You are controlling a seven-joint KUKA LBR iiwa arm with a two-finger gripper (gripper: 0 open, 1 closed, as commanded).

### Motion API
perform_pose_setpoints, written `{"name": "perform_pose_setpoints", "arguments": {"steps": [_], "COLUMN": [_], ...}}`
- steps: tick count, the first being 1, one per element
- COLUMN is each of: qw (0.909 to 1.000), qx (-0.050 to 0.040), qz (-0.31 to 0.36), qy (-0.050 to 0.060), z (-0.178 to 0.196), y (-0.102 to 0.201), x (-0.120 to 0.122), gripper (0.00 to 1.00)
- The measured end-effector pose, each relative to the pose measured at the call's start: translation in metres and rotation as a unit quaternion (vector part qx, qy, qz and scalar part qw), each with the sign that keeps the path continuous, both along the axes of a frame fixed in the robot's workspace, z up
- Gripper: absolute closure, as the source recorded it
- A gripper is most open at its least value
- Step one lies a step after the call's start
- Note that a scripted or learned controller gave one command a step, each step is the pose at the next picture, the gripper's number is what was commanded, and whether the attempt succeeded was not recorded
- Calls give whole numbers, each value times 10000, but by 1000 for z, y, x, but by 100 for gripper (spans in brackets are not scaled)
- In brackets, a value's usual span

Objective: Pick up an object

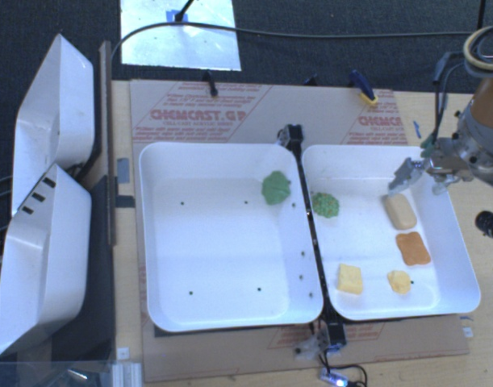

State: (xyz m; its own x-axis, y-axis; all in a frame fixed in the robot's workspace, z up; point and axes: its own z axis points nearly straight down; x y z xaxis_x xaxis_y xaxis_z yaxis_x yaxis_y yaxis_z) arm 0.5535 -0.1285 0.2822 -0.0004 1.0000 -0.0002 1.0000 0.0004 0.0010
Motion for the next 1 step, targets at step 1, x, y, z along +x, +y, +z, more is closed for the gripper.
{"name": "perform_pose_setpoints", "arguments": {"steps": [1], "qw": [10000], "qx": [-2], "qz": [3], "qy": [-6], "z": [11], "y": [0], "x": [0], "gripper": [100]}}
